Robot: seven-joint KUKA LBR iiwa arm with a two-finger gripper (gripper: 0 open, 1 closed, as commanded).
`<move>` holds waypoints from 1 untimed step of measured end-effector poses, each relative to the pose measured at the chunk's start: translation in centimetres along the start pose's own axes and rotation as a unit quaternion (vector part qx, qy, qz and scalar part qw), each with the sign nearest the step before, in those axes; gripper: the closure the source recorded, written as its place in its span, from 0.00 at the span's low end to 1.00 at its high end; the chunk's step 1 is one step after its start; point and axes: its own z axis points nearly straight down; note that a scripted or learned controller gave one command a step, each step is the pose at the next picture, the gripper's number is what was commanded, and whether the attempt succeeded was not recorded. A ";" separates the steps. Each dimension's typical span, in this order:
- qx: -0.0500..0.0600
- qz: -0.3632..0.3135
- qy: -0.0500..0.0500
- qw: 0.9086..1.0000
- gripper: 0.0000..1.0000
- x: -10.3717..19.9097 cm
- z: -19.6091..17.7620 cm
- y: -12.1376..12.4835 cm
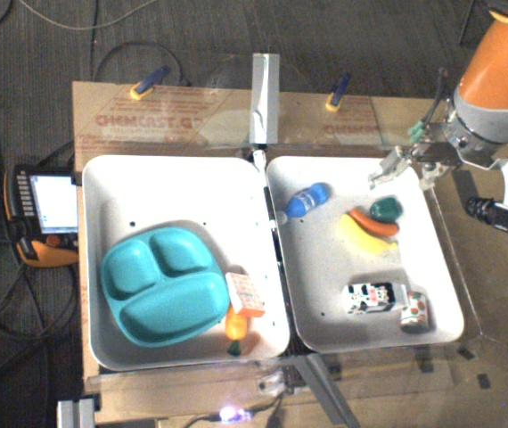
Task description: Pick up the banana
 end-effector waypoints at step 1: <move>0.001 0.009 0.000 1.000 0.00 1.6 12.1 -4.3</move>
